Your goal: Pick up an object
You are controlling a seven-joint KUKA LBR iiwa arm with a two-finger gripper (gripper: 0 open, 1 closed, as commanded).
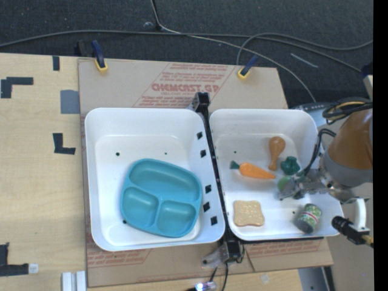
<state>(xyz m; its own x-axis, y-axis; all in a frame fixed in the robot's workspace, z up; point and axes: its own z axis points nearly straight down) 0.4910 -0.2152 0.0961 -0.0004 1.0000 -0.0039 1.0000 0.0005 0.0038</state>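
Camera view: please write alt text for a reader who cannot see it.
A grey arm reaches from the right into the right bin, near a carrot, cracker, can and wooden drumstick. The left bin holds a blue tray.

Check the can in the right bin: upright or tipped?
Tipped. The can lies on its side on the right bin floor, near the front corner.
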